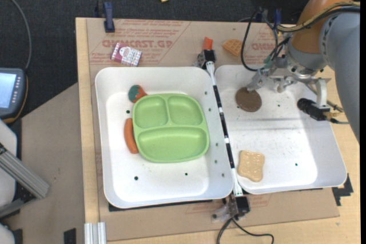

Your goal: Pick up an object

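Seemingly the gripper (258,82) hangs low in the right bin (320,151), its tips just beside a brown disc (249,100) lying below-left of it; whether it is open or closed cannot be told. A flat disc could slip from an edge pinch. Nearer the camera lies a cracker (251,165). Left of the gripper, the other bin (114,168) holds a green tray (170,127), a carrot (131,135) and a small toy (136,92).

Two white bins (114,180), one green divided plate (170,127), one brown disc (249,100), one toast piece (251,165), one orange sausage (131,136).
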Robot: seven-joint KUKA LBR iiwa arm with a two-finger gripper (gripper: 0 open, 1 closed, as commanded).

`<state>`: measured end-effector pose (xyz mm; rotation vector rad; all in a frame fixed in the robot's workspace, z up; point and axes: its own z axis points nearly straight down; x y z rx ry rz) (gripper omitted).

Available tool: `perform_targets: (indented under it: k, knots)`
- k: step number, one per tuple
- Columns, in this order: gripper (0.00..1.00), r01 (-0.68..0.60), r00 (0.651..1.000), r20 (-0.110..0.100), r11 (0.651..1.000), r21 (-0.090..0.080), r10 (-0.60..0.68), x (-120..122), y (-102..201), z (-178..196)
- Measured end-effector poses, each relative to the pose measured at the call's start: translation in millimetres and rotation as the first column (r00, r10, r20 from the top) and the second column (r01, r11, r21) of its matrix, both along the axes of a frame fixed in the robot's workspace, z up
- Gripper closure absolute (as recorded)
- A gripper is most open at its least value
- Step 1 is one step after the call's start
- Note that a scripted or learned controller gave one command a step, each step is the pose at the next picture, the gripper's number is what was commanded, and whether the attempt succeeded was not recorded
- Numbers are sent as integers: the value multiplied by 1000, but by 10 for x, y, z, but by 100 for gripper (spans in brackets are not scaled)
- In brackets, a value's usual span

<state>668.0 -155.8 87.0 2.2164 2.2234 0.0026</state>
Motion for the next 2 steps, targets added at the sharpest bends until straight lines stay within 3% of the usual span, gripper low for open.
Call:
perform_targets:
  k: [1, 2]
  knots:
    - [0, 7, 1000, -3, 1000, -2, -7, -548, -338, 482]
    - [0, -6, 1000, -1, 1000, 4, 6, -314, 555, 403]
